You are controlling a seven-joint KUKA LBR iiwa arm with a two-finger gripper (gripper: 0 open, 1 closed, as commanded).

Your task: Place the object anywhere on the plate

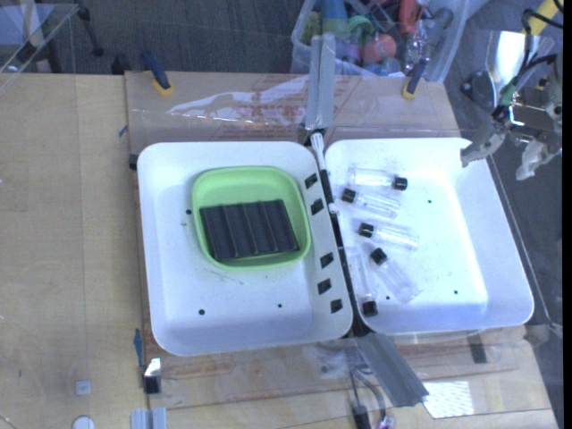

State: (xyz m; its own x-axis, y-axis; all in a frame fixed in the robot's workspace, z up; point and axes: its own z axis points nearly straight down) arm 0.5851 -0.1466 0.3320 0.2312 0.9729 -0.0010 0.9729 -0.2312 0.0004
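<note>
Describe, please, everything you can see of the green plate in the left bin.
The green plate is a light green, squarish dish with rounded corners and a raised rim, plastic by the look of it. It sits flat in the left bin, toward its middle. A dark grey ribbed slab lies inside it, covering most of its floor and reaching its near rim.

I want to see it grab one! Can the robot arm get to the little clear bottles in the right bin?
Probably yes. The clear vials lie loose in the open right bin with nothing over them, and the gripper hangs just past that bin's right rim.
</note>
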